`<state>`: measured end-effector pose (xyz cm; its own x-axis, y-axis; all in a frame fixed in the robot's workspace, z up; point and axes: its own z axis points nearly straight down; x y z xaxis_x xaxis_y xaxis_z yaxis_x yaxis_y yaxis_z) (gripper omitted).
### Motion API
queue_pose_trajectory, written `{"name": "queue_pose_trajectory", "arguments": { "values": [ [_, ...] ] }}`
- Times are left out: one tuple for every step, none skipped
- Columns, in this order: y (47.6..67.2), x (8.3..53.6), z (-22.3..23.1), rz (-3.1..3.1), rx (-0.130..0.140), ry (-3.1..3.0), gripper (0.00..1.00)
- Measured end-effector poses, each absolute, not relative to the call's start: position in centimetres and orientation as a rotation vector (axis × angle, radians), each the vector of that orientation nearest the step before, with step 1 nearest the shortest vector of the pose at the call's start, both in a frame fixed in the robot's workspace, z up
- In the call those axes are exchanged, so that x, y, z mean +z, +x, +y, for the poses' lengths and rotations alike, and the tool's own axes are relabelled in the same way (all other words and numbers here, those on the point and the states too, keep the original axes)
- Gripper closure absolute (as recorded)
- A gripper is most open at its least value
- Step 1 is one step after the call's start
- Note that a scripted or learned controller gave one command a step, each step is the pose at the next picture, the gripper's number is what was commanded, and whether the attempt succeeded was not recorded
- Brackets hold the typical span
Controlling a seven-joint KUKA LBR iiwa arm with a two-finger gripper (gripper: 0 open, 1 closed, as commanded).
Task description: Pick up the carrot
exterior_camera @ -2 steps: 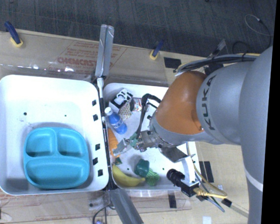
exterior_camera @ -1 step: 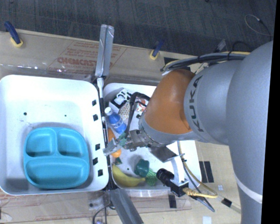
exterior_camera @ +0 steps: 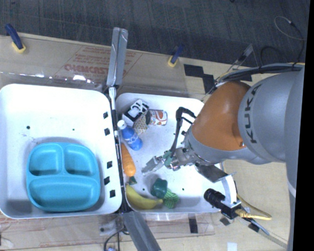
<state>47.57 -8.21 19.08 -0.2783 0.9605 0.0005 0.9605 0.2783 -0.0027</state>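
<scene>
The arm (exterior_camera: pixel 237 122) is hanging over the right bin (exterior_camera: pixel 201 106), gripper (exterior_camera: pixel 155 164) looking spread and holding nothing. The carrot (exterior_camera: pixel 128 160) is lying along the bin's left wall, so I'd be straddling it crosswise, clear of the banana (exterior_camera: pixel 141 200).

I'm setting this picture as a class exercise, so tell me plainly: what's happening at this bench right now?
A grey KUKA arm reaches in from the right, and its gripper hangs over the right bin. The carrot it is meant to pick up lies against that bin's left wall, just left of the gripper, not held. Near it are a banana, a green toy, a blue bottle and a small can. The left bin holds a blue divided tray.
</scene>
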Motion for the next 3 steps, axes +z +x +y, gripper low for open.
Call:
{"name": "queue_pose_trajectory", "arguments": {
  "values": [
    [49.5,19.1,4.8,-2.565,0.005,-1.808,0.0],
    [47.5,19.0,-2.4,-2.264,0.008,-2.168,0.0],
    [48.2,19.0,-4.2,-2.296,0.005,-2.139,0.0]
  ]
}}
